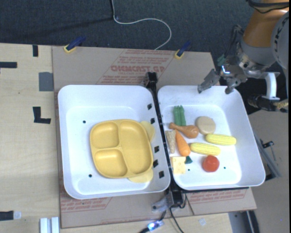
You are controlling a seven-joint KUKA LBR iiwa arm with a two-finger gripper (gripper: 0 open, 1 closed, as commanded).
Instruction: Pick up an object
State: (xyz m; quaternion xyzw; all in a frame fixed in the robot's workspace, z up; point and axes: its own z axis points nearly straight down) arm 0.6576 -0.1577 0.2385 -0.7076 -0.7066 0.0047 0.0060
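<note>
Pincer (217, 85): fingers spread wide, nothing held, poised above the right bin's (250, 130) far rim. Toy foods are contained there; a yellow divided tray (121, 147) is kept in the left bin (72, 130).

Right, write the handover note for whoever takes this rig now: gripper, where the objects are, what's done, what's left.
Gripper: open, holding nothing, poised over the far rim of the right bin.
Right bin: green vegetable, drumstick, beige round piece, carrot, two corn cobs, tomato, cheese-like square.
Left bin: yellow divided tray.
Done: nothing picked.
Left: descend onto one item, close, lift.
</note>
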